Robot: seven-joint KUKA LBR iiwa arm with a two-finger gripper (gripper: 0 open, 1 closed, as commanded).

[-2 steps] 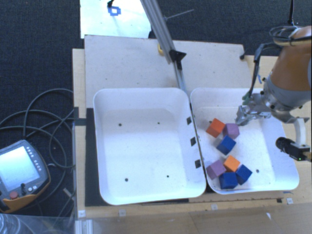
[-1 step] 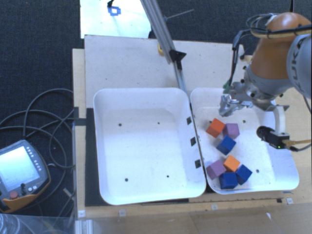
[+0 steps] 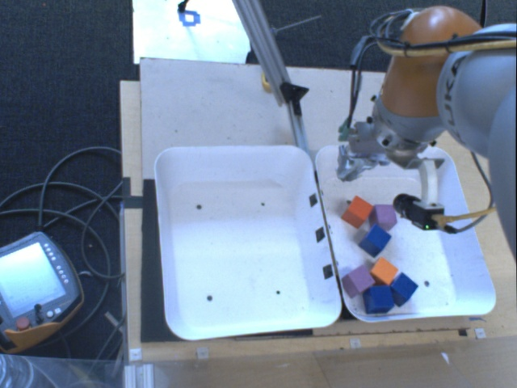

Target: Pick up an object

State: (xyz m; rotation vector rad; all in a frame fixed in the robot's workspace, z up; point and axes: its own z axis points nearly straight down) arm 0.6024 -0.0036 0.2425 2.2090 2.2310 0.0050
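Near edge of the worktop: two shallow white bins side by side. Taking the right bin as landmark, the left bin adjoins it and holds no blocks. At the right bin's near end sits a tight cluster — a purple block, an orange block and two blue blocks touching. Toward its middle lie a third blue block, a second purple block and a second orange block, packed close. Over the bin's far end hangs the pincer; whether it is open or closed cannot be told, and nothing is seen gripped. Risk — the blocks crowd together, so a descent may land on an edge, nudge neighbours aside, or close on nothing.
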